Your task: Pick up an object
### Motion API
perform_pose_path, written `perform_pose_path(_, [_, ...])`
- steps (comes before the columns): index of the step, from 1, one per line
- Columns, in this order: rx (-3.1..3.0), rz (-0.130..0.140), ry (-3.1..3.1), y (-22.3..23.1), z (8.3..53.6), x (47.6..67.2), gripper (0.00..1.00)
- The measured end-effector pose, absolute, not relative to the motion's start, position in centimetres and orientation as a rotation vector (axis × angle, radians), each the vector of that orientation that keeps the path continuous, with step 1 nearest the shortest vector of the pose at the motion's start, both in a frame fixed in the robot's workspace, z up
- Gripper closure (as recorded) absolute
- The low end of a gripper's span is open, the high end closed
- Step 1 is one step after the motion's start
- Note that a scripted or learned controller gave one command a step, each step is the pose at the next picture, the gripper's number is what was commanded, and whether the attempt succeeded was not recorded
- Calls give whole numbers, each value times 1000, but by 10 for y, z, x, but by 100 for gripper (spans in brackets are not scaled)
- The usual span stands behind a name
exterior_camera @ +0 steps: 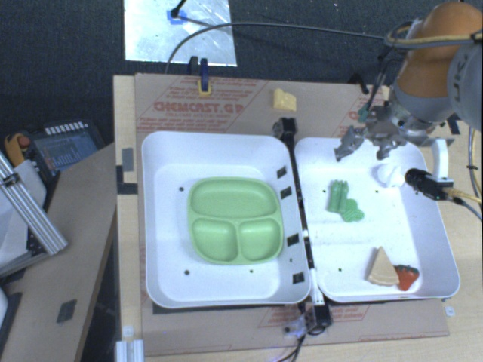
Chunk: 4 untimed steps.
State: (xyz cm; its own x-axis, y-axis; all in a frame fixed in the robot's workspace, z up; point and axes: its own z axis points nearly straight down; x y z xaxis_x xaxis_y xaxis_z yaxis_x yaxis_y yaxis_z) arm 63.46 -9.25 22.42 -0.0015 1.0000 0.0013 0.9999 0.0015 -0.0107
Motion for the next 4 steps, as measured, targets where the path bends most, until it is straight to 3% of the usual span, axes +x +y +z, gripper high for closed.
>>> perform_pose_path(1, [-2218,-2,-2226,-92,231,637,0])
perform_pose_path(4, [-2218,3,-2221,-91,82,644,0])
